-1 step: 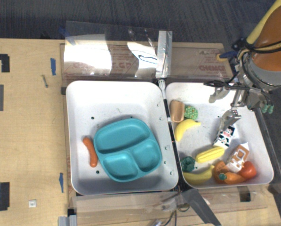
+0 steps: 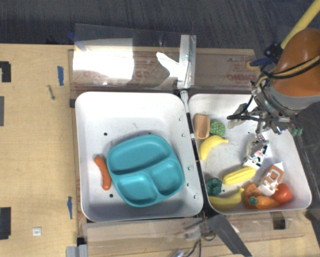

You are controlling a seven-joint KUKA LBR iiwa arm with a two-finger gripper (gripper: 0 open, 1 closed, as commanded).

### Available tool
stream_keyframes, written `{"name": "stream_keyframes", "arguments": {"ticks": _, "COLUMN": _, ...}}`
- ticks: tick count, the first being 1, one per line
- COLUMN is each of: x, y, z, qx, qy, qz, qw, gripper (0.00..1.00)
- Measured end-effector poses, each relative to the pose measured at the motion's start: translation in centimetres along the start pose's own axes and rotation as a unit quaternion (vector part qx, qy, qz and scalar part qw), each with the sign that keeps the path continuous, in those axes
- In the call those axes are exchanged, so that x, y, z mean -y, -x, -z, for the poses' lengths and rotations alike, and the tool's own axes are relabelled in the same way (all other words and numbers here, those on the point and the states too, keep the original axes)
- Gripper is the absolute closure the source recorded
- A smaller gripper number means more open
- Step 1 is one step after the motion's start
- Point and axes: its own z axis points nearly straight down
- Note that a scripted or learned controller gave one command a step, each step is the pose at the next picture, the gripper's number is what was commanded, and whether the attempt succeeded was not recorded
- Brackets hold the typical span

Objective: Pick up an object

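In the left bin [image 2: 84, 111] an orange sausage [image 2: 103, 172] lies just left of a blue divided plate [image 2: 144, 168]. The right bin [image 2: 302, 167] holds a small cup [image 2: 202, 125], two bananas, a corn cob [image 2: 238, 175], a carrot [image 2: 267, 201] and a small carton [image 2: 270, 178]. The gripper [image 2: 258, 143] hangs over a small black-and-white toy [image 2: 255, 158]; whether it is spread or pinching cannot be told.
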Motion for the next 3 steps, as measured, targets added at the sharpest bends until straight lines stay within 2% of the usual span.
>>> {"name": "stream_keyframes", "arguments": {"ticks": 1, "x": 5.5, "y": -6.0, "z": -7.8, "qx": 0.004, "qy": -0.003, "qz": -0.003, "qw": 1.0000, "gripper": 0.00}}
{"name": "stream_keyframes", "arguments": {"ticks": 2, "x": -1.6, "y": 0.9, "z": -7.9, "qx": 0.005, "qy": -0.001, "qz": -0.068, "qw": 0.9977, "gripper": 0.00}}
{"name": "stream_keyframes", "arguments": {"ticks": 3, "x": -1.4, "y": 1.2, "z": -6.5, "qx": 0.011, "qy": -0.003, "qz": -0.068, "qw": 0.9976, "gripper": 1.00}}
